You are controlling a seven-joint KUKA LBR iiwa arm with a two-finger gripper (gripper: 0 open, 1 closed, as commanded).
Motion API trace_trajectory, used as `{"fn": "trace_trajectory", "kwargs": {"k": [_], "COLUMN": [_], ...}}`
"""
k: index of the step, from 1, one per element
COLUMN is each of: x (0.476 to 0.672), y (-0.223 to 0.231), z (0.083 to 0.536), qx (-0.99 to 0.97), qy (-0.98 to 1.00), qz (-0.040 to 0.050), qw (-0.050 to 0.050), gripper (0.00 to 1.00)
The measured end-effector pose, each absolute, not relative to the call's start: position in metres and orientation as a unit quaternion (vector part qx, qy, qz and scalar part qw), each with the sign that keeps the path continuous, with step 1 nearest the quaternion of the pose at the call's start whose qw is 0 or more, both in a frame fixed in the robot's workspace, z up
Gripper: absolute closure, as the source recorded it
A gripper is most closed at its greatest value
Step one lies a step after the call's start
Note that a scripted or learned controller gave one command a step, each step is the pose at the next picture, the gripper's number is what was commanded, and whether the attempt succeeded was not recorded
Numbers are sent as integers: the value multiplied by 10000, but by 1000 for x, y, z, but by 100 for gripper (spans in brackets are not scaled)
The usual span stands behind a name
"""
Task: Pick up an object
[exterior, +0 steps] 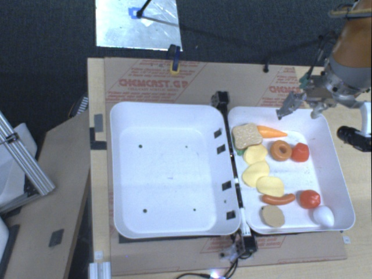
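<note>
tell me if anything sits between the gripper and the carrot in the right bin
Nothing visible does. The gripper hovers over the far rim of the right bin, fingers spread, and the carrot lies just below it in the camera view, top side bare, with the bread slice beside it.

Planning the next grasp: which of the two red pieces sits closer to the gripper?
The upper red piece, beside the doughnut; the other lies near the white egg, farther from the gripper.

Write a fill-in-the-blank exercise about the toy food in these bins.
1. The carrot lies right of the ____ slice.
2. All the food sits in the ____ bin.
3. The white egg rests in that bin's near-____ corner.
4. The pincer hangs above that bin's ____ edge.

Missing words: bread; right; right; far
</note>
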State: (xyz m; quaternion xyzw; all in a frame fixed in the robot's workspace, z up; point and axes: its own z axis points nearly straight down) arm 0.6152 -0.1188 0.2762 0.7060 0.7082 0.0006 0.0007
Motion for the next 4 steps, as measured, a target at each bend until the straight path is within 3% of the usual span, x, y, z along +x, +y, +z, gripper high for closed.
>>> {"fn": "trace_trajectory", "kwargs": {"k": [1,2,3,4], "x": [669,652,646,600], "y": [-101,-143,-108,-81], "z": [96,174,106,107], "qx": [7045,7075,7067,7064], "qy": [7097,7067,7074,7078], "qz": [-3,15,37,-5], "qw": [-17,37,71,-13], "gripper": [0,0,0,0]}}
